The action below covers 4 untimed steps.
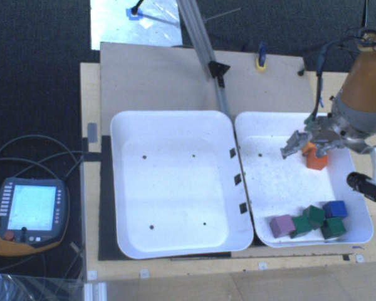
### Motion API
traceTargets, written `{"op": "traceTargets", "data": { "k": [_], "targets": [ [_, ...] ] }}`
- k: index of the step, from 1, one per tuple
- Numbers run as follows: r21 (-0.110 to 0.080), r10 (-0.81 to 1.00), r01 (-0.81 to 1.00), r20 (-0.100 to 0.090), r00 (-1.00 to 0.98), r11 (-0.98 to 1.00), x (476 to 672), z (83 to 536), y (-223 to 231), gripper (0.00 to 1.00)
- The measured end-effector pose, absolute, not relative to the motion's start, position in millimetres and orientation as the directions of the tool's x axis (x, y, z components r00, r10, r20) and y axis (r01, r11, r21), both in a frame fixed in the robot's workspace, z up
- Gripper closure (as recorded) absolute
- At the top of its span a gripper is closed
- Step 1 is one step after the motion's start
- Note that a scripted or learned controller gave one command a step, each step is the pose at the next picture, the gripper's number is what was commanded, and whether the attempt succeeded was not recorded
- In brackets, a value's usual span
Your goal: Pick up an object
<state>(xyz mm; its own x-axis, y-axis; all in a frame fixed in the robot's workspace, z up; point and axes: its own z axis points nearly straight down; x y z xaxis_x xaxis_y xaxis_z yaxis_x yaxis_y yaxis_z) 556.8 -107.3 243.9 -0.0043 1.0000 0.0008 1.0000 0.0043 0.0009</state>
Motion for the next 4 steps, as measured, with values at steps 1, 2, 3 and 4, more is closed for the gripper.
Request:
{"op": "traceTargets", "data": {
  "k": [1, 2, 3, 4],
  "targets": [
    [0.002, 1.0, 1.0, 0.001, -0.003, 0.003, 556.9, 244, -107, 0.0],
    [-0.005, 1.0, 1.0, 0.001, -0.001, 0.001, 554.9, 182, -111, 0.0],
    [-0.004, 1.0, 1.0, 0.0, -0.002, 0.002, 558.3, 134, -119, 0.0],
    [-0.003, 1.0, 1.0, 0.001, -0.002, 0.002, 558.1, 88, -119, 0.0]
  ]
}}
